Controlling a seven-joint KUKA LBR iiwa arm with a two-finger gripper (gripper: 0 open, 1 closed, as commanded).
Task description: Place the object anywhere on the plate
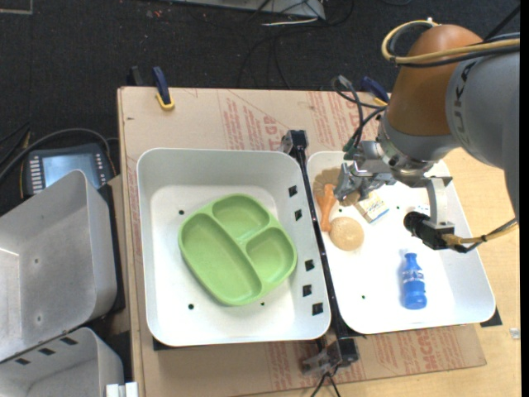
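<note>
A green plate (pixel 237 248) with three compartments lies in the left bin (pixel 157 188). In the right bin (pixel 463 288), my gripper (pixel 354 187) hangs low over the upper left corner. It is just above the top end of an orange carrot (pixel 327 208) that lies along the bin's left wall. A small white and yellow box (pixel 374 209) sits right beside the gripper. A tan round piece of food (pixel 346 233) lies just below them. The arm's body hides what is directly under the gripper.
A blue bottle (pixel 412 280) lies in the lower middle of the right bin. A black part (pixel 426 230) on a cable hangs from the arm over the bin's right side. A black divider (pixel 312 222) runs between the bins.
</note>
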